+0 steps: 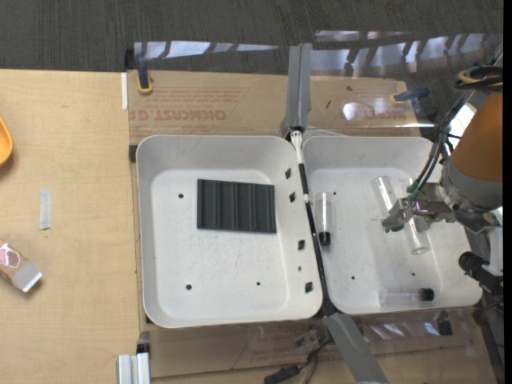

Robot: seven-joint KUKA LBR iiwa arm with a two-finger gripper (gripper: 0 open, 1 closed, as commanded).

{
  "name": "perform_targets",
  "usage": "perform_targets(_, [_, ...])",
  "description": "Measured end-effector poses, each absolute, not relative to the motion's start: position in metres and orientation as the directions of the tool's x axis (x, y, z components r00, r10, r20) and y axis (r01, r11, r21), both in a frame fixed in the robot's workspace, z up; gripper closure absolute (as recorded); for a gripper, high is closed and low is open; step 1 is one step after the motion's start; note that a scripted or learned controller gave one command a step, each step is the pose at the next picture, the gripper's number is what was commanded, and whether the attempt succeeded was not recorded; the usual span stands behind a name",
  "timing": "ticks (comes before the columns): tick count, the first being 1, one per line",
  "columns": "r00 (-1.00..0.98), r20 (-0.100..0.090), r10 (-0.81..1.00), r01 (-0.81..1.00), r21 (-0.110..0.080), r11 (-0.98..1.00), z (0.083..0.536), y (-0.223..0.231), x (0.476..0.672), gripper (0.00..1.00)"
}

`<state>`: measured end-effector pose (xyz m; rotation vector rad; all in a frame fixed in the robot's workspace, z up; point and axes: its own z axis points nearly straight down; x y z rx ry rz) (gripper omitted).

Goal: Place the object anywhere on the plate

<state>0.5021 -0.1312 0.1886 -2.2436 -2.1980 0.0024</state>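
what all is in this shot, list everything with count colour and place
bins: 2, white, side by side on the bench
ribbed plate: 1, dark grey, flat in the left bin
clear tubes: about 4, see-through, some with black caps, in the right bin
small packet: 1, white and reddish, on the wooden surface far left
orange thing: 1, cut off at the left edge
arm: 1, grey with an orange band, right side
gripper: 1, over the right bin, finger state unclear
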Motion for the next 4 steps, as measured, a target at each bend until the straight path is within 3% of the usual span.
perform_targets(1, [0.158, -0.002, 0.987, 0.987, -0.003, -0.158, 0.190, -0.054, 0.510, 1.00])
perform_targets(2, [0.253, -0.004, 0.967, 0.967, -0.005, -0.253, 0.190, 0.032, 0.559, 1.00])
perform_targets(3, [0.388, -0.005, 0.922, 0.922, -0.003, -0.388, 0.261, 0.115, 0.560, 1.00])
perform_targets(4, [0.152, -0.004, 0.988, 0.988, -0.004, -0.152, 0.217, 0.169, 0.514, 1.00])
